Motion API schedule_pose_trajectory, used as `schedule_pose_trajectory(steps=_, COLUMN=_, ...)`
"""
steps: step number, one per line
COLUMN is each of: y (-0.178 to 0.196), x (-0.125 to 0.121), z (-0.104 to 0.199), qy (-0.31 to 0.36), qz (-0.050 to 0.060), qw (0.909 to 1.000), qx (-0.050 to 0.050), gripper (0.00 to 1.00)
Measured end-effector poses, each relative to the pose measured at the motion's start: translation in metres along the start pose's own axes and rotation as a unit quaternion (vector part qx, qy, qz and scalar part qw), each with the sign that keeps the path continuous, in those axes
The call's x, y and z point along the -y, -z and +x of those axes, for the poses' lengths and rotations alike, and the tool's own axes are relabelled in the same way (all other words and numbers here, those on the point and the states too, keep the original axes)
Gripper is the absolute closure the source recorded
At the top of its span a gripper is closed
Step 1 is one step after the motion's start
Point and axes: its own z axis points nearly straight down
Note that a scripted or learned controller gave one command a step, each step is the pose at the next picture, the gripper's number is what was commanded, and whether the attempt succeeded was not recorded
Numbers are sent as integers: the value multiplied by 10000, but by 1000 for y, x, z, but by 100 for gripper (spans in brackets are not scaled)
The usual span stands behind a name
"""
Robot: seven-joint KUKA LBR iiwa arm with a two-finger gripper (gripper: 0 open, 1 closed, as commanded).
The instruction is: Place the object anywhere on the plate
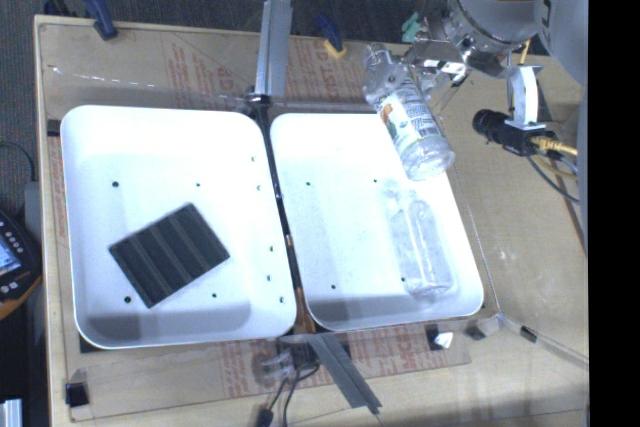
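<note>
Clear plastic bottle (408, 120) hangs from my fingers (432, 65), clamped at its cap end, near the far right corner of the right bin (340, 215). Its long axis tilts down and toward the near right, label facing up, base lowest and over the bin's right rim. It looks airborne, not resting on anything; what lies below it inside the bin, a pale bottle-shaped patch, could be its shadow or a second bottle, can't tell.

Plate: the only candidate I see is the dark ribbed slab (169, 253) lying flat in the left bin (150, 145), near its front left. That puts the target well apart from me, across the divider between the bins, to the view's left and nearer the camera.

My read: carry phase, nothing placed yet. Next move needs a long traverse left. Risk: the bottle is held by one end, so it may swing or slip in transit.
</note>
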Motion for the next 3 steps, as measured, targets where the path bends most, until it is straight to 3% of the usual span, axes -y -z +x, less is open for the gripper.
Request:
schedule_pose_trajectory(steps=1, y=-33, x=-25, z=20, qy=25, qz=26, qw=10000, qx=-14, gripper=100)
schedule_pose_trajectory(steps=2, y=-4, x=-28, z=70, qy=-237, qz=8, qw=9997, qx=-11, gripper=100)
schedule_pose_trajectory(steps=3, y=-9, x=-28, z=102, qy=-265, qz=27, qw=9996, qx=-15, gripper=100)
